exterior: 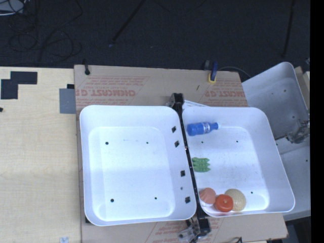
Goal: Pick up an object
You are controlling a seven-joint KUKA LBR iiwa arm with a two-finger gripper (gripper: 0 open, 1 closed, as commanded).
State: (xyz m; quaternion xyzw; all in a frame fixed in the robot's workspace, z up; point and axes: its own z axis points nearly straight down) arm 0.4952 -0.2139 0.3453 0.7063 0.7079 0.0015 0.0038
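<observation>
The right bin (263, 151) holds a blue bottle (202, 128) lying on its side near the back left corner. A small green object (201, 164) lies by the bin's left wall, halfway down. At the front left corner sit a pink round item (207, 195), a red tomato-like ball (224, 203) and a tan round item (236, 199), packed close together.
The left bin (131, 163) lies beside the right one, joined along a black divider (185, 156). Both rest on a cardboard sheet (152, 87) on the wooden bench. A grey metal plate (276, 92) stands at the far right. A blue-yellow clamp (213, 72) sits at the cardboard's back edge.
</observation>
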